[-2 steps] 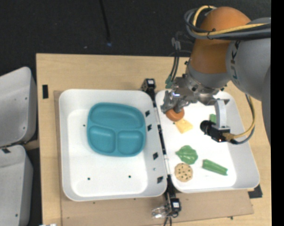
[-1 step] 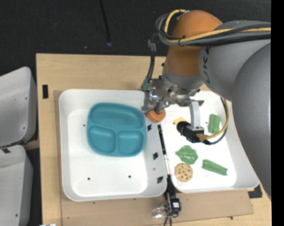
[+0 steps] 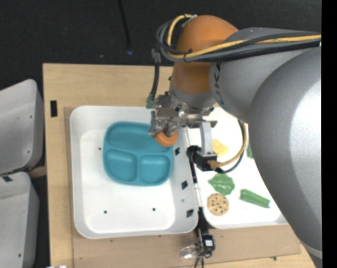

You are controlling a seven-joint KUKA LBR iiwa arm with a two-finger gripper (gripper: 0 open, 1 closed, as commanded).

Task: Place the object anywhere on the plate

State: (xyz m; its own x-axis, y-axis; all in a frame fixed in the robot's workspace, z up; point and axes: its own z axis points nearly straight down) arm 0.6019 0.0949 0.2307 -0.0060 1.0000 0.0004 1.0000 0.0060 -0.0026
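Right white bin [image 3: 235, 219]: yellow piece [image 3: 219, 147] near upper middle, green leaf-like piece [image 3: 222, 183] below it, round brown cookie with dark dots [image 3: 217, 204] near front edge, green pod-like piece [image 3: 254, 198] just right of cookie. All lie apart. Wooden bench [image 3: 56, 149] under both bins.

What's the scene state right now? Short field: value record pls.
plate: blue divided plate, in left bin
gripper: gripper above the plate's right rim
orange object: small orange object right at the gripper's tip, over the plate's edge; grasp unclear
right bin: cookie, green leaf piece, green pod, yellow piece
task status: object not visibly resting on plate
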